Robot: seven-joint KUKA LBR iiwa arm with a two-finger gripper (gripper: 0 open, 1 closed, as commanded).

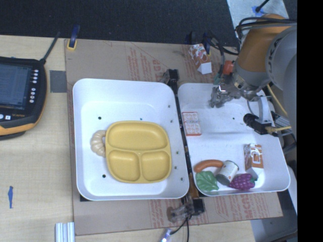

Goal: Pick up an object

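Bench, two white bins (81, 135) | tool (218, 99) over right bin, grip unclear | packet (191, 123) print unreadable

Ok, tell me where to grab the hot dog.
Take the hot dog across its middle, coming straight down. It lies flat and long, left to right, so the short sides face the fingers. The green toy and can crowd its lower side; approach carefully there.
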